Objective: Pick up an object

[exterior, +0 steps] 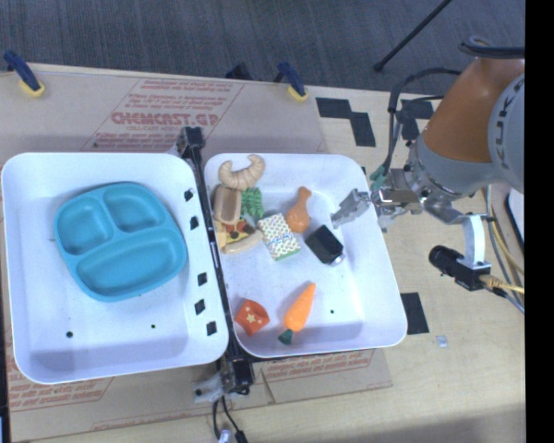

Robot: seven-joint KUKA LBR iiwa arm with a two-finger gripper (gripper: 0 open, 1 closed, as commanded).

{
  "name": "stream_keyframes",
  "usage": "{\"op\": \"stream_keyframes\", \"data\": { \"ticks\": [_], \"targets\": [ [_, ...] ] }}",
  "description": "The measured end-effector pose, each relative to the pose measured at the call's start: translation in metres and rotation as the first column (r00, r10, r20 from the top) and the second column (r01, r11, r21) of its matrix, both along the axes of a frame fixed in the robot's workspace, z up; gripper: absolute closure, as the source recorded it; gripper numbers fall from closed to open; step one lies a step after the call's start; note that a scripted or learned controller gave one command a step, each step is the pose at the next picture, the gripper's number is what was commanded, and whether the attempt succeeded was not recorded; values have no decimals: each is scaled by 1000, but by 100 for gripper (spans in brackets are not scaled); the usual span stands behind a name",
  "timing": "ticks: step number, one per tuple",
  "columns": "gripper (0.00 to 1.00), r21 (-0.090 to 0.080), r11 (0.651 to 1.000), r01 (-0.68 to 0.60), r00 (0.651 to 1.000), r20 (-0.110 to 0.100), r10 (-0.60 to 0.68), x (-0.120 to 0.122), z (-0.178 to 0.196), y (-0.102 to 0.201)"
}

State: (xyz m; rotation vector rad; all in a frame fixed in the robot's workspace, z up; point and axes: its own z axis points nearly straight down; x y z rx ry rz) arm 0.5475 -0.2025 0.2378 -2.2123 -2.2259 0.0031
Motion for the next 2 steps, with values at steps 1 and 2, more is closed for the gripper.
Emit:
{"op": "stream_keyframes", "data": {
  "ticks": [1,2],
  "targets": [
    [0,1,999,33,999,-3,-33,-21,-122,51],
    [0,1,1000,-25,1000,-1,25,-72,-146,65]
  ]
}}
